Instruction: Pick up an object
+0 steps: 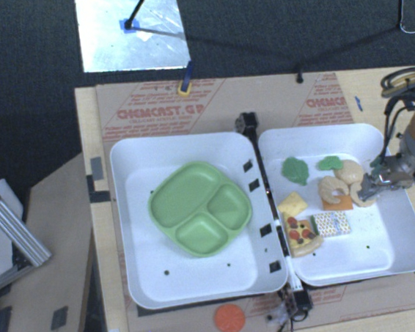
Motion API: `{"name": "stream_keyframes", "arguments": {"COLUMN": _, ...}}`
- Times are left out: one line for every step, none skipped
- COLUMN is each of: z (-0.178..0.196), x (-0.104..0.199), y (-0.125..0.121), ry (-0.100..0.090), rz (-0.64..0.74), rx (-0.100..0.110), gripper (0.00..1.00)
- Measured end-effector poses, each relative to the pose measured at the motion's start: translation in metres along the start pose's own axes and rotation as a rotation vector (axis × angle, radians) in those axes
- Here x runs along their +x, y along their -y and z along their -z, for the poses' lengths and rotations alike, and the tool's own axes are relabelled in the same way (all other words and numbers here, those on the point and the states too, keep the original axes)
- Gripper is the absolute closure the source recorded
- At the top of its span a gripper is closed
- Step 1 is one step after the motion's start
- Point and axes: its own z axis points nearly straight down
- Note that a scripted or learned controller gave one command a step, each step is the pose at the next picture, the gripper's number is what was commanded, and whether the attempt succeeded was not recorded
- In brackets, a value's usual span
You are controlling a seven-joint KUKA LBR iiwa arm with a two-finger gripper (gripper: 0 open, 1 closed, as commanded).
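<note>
White right bin [404,251] holds toy food [335,189], centre-right of frame. Gripper [365,189] low at pile's right edge, nothing seen clamped; finger state: cannot tell. Pick not yet done; grasp, lift remain.

Dark carpet floor [20,63] surrounds the wooden bench [58,214]; a shiny metal sheet [132,29] lies beyond.

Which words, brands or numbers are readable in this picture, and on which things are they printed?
"CHEMCAST GP" in red, on the brown sheet under the bins, behind the left bin.
Red print of the same kind on that sheet behind the right bin: too blurred to read surely.
The small patterned card in the right bin: too small to read.
</note>
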Motion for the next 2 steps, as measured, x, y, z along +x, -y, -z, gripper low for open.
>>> {"name": "stream_keyframes", "arguments": {"z": 0.032, "x": 0.0, "y": -0.002, "ry": 0.0, "rz": 0.001, "rx": 0.001, "gripper": 1.0}}
{"name": "stream_keyframes", "arguments": {"z": 0.029, "x": 0.044, "y": -0.016, "ry": -0.003, "rz": 0.005, "rx": 0.003, "gripper": 1.0}}
